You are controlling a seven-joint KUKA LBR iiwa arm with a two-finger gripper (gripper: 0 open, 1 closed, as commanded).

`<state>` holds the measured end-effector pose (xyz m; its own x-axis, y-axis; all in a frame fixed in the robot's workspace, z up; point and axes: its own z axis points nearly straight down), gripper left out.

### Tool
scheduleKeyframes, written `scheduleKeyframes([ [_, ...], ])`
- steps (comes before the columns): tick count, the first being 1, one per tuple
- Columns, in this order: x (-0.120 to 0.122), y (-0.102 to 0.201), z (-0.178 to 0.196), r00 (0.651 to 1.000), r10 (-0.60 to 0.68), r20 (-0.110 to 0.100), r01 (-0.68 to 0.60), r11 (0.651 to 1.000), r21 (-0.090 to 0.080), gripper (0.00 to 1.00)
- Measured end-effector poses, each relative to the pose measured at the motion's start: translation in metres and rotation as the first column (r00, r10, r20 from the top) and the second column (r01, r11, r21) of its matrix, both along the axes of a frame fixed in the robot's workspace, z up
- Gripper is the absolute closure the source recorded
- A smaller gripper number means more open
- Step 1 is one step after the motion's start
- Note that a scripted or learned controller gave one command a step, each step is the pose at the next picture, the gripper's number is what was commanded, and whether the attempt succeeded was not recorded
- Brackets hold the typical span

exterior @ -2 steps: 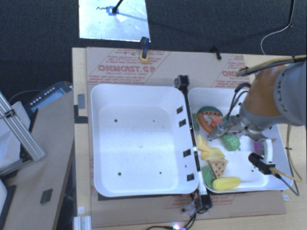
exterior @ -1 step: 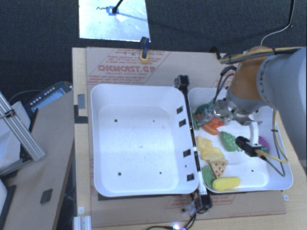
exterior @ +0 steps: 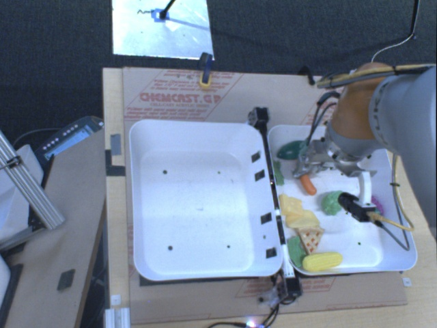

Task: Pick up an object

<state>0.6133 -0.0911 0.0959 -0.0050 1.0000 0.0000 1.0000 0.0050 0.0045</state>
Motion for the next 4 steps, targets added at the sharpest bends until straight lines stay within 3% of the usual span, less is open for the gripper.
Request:
scheduleKeyframes([
  [1,0.020,0.005,0.044,1.000,0.000,-0.002,0.000,1.000,0.000,1.00],
  [2,0.009,-0.036,0.052,1.000,-0.006,-0.002,0.006,1.000,-0.002,1.00],
  [3,0.038,-0.019,0.182,1.000,0.002,0.014,-0.002,1.000,-0.003,1.00],
  [4,0.009,0.077,0.114,1.000,0.008,-0.009,-0.008,1.000,0.004,1.00],
])
